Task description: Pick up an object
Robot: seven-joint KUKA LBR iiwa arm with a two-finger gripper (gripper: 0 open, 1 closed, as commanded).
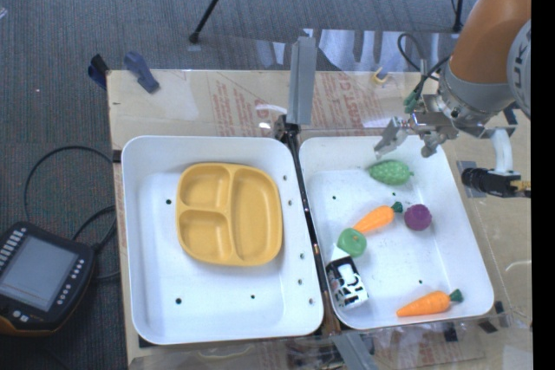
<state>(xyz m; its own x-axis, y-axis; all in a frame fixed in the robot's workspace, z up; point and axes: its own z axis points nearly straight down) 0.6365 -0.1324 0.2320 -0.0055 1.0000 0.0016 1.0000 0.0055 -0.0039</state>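
Green vegetable (389, 172) just below spread jaws

Gripper (408, 141): positioned above right bin (468, 212), fingers spread | green toy (390, 172): located just below gripper, not gripped | yellow tray (230, 213): contained in left bin (147, 290)

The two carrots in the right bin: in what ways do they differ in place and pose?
The upper carrot lies near the bin's middle, touching the green round piece; the lower carrot lies alone near the front edge. The upper carrot tilts more steeply, while the lower carrot lies nearly level. The lower carrot looks somewhat longer. Both are orange with green tops pointing to the right.
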